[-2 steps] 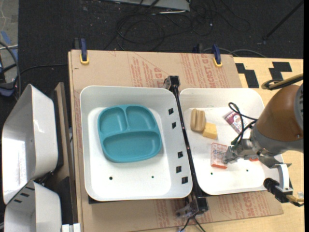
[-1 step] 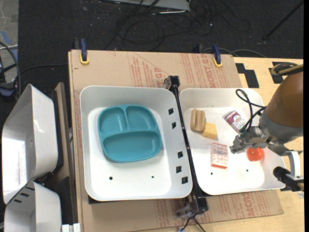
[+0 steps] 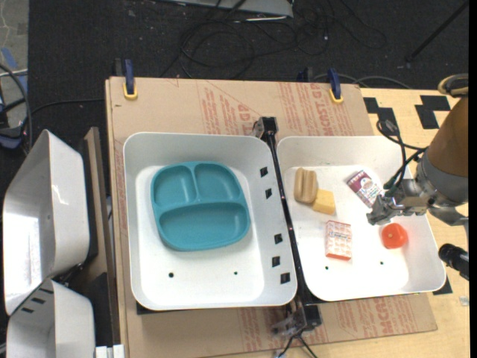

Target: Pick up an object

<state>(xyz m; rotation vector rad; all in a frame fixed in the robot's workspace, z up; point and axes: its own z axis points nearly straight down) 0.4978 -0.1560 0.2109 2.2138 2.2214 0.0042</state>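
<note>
In the right white bin on the desk, the claw hovers just above a small orange object, its grip state impossible to tell, so it should centre over the object before descending to grasp.

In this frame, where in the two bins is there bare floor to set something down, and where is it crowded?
Left bin: bare strip in front of the teal divided plate. Right bin: bare front floor below the orange-and-white packet and orange ball. Crowded: its middle, with bread roll, yellow block, purple packet and gripper.
</note>
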